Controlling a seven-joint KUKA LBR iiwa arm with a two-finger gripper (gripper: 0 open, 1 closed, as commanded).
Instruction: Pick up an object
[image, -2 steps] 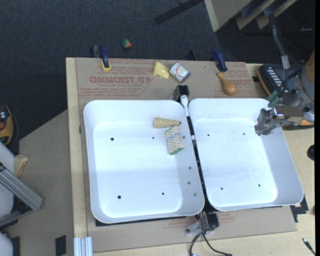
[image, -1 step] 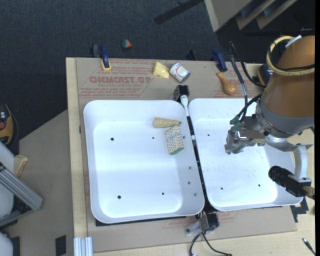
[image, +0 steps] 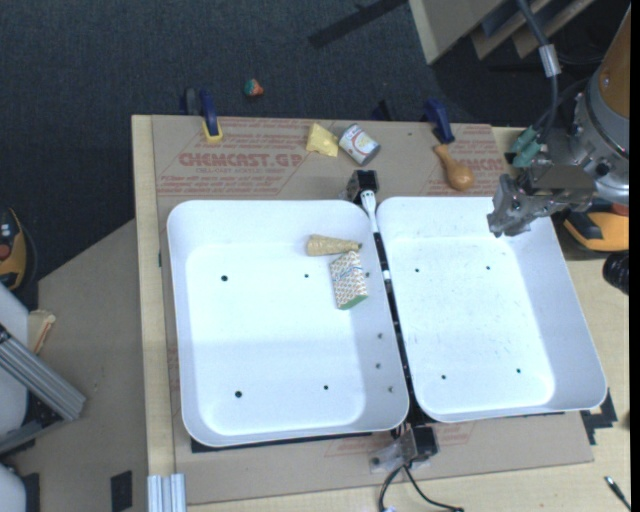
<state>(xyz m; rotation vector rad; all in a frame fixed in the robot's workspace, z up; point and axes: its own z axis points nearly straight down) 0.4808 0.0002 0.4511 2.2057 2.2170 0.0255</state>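
Jaws (image: 507, 222) hovering over right bin (image: 560, 330), 1 o'clock corner; can't tell their state. Cone (image: 331, 245) and patterned packet (image: 348, 279) lying in left bin (image: 250, 400), 1 o'clock.

The arm (image: 600, 110) is seen reaching in from the right edge of the view, its grey wrist bent downward. The gripper (image: 508, 222) is held at the upper right, pointed down and slightly left. Nothing is seen between its tips.
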